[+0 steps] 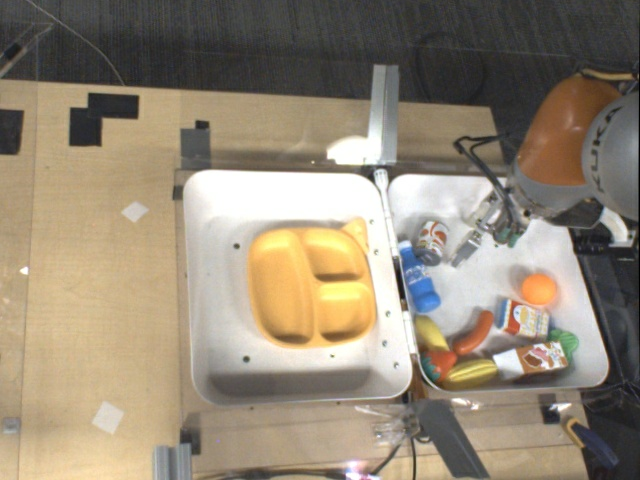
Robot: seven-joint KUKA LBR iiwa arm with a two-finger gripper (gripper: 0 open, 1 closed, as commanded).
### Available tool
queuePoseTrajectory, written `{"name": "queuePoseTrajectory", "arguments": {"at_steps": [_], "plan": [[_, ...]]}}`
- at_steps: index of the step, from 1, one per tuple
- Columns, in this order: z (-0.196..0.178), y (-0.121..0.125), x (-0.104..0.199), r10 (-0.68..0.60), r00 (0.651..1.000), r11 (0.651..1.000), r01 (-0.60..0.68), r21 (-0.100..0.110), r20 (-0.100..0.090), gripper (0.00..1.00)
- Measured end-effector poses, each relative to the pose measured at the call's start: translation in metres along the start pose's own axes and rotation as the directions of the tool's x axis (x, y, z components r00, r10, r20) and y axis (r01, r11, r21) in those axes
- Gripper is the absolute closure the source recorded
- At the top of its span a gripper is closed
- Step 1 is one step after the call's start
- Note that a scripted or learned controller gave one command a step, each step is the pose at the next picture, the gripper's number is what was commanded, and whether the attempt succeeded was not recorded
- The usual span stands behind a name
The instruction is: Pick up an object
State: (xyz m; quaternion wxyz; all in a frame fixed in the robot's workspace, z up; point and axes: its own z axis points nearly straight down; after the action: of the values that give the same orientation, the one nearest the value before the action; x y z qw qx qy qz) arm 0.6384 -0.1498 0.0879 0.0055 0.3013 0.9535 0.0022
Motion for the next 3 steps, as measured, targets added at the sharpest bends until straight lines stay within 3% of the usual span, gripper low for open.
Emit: {"name": "queuePoseTrajectory", "arguments": {"at_steps": [1, 2, 3], "plan": [[-0.016, 0.000, -0.004, -0.003, 1.000, 1.000, 0.003, -0.004, 0.013, 1.00], [-0.003, -0.089, 0.025, 0.187, 0.982, 0.982, -0.187, 0.004, 0.005, 1.00], [-0.002, -0.087, 0.025, 0.185, 0.983, 0.983, -0.185, 0.003, 0.004, 0.00]]}}
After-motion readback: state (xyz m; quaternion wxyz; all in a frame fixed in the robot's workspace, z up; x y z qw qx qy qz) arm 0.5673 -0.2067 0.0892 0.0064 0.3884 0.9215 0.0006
